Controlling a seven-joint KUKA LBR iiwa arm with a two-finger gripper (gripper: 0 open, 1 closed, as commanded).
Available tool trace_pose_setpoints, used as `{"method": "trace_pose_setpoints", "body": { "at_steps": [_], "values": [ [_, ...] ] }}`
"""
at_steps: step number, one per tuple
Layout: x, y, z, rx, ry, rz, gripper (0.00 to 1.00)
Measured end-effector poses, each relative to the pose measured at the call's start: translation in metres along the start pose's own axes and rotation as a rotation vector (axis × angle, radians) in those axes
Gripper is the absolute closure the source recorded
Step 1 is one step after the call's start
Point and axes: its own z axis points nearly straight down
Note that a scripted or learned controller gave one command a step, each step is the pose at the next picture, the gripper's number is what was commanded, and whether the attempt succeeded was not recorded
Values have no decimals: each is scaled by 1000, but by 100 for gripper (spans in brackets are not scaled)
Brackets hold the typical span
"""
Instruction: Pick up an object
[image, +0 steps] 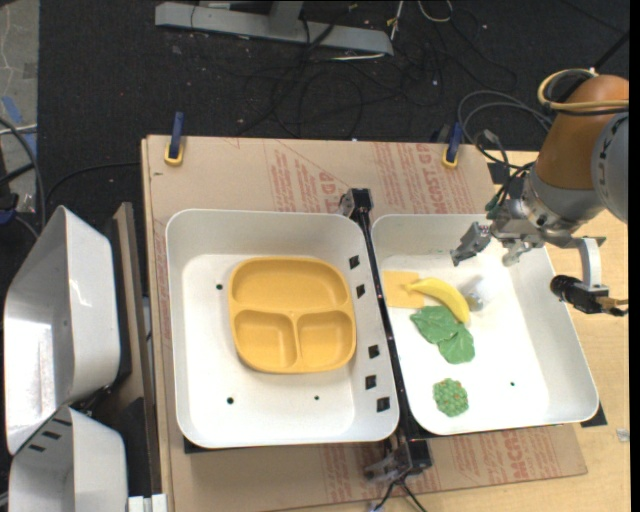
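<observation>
A banana (441, 296) lies in the right bin (560, 385), near its left wall and toward the far half, resting partly on a flat yellow piece (398, 288) that sits just beside the divider between the bins. Touching the banana's near side is a green leafy piece (444, 333), and well nearer the camera in the same bin sits a small round green piece (451, 397), apart from the rest. The gripper (491, 243) hangs over the far part of the right bin, up and to the right of the banana, its fingers spread apart with nothing between them. The left bin (190, 330) holds a yellow divided plate (293, 312) with three compartments, lying flat near the bin's middle.
</observation>
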Motion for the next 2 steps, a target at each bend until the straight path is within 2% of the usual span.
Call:
{"method": "trace_pose_setpoints", "body": {
  "at_steps": [1,2],
  "values": [
    [-6,0,61,-3,-1,1,0],
    [-6,2,47,-9,-3,0,100]
  ]
}}
